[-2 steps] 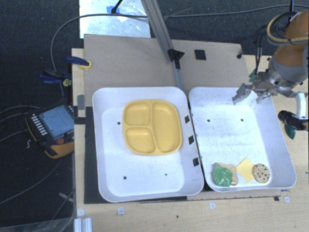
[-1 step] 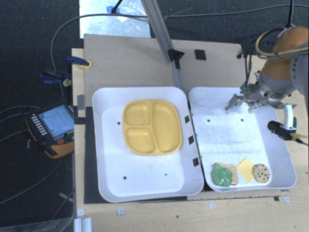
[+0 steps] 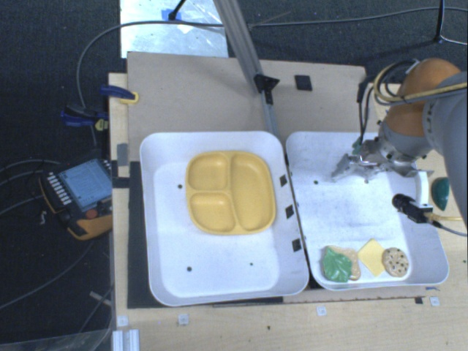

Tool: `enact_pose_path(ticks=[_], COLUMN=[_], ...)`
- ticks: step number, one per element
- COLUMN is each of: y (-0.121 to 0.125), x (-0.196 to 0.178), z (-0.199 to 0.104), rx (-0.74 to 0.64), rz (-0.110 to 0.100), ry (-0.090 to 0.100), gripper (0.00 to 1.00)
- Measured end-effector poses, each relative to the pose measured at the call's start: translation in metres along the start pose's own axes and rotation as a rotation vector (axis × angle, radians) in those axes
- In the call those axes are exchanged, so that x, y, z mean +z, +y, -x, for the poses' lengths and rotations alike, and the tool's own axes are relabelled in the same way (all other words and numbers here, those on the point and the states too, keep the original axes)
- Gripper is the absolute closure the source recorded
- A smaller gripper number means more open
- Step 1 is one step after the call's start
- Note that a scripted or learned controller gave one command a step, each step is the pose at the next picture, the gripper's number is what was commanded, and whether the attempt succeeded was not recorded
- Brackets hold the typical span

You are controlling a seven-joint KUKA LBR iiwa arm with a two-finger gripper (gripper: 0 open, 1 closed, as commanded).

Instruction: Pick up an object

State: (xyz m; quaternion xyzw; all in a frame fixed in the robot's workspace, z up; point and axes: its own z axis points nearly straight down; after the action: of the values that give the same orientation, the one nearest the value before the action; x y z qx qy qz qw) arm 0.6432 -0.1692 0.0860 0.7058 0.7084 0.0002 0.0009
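Arm: the grey arm (image 3: pixel 431 115) comes in from the right and hangs over the top part of the right bin (image 3: pixel 329 203).
Gripper: the gripper (image 3: pixel 356 165) sits over a bare white patch. Its two fingers look spread wide, like an open V, with nothing between them.
Things to pick: three small toy foods lie in a row at the bottom edge of the right bin. They are a green leaf (image 3: pixel 337 265), a yellow cheese (image 3: pixel 371 257) and a brown cookie (image 3: pixel 395 262).
Why there: I think they sit by the low wall because the bin slopes a bit or they got pushed there.
Gap: the gripper is well apart from all three.
Left bin: the left bin (image 3: pixel 168 269) holds a yellow plate (image 3: pixel 230 191) with three parts.
Next step: I think the gripper needs to go toward the bottom edge and down over one toy.
Hard part: the toys touch each other and the wall, so grabbing one may be tricky.
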Motion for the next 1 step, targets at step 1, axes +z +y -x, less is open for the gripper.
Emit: enact_pose_path(ticks=[1], y=[0.0013], x=[-0.0128], z=[0.0002], rx=[-0.002], rz=[0.005], ry=[-0.001], gripper=[1.00])
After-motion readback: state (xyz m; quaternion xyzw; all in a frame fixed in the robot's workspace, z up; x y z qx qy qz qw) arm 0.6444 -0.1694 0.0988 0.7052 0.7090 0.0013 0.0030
